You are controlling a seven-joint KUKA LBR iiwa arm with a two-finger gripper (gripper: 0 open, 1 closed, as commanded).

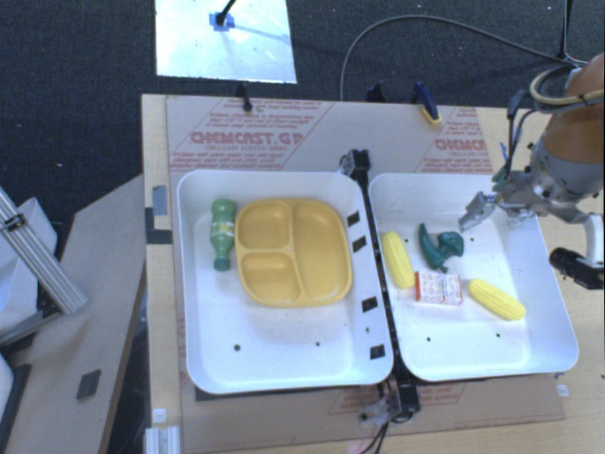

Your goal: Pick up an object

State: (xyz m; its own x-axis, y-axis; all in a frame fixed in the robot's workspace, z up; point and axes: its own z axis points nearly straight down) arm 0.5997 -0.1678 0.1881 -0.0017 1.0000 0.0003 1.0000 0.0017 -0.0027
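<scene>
**Right bin: four objects lying loose, gripper standing above the upper area**

A dark teal plastic toy of irregular shape is lying in the right shallow white bin, in its upper middle; its exact form is hard to make out. Just left of it, a yellow plastic corn cob is lying along the bin's left wall. Below the teal toy, a small red-and-white printed box is resting on the floor, and a second yellow corn cob is lying just to its right, tilted.

The grey two-finger gripper is hanging over the upper part of this bin, up and to the right of the teal toy and apart from it. The finger tip is blurring into one pale shape, so it cannot be told whether the fingers are apart or together. Nothing is showing between them. The grey arm with the orange band is being cut off by the right edge.

In the left shallow white bin, a yellow three-compartment plastic tray is lying flat, with a green plastic bottle just beside its left edge.
</scene>
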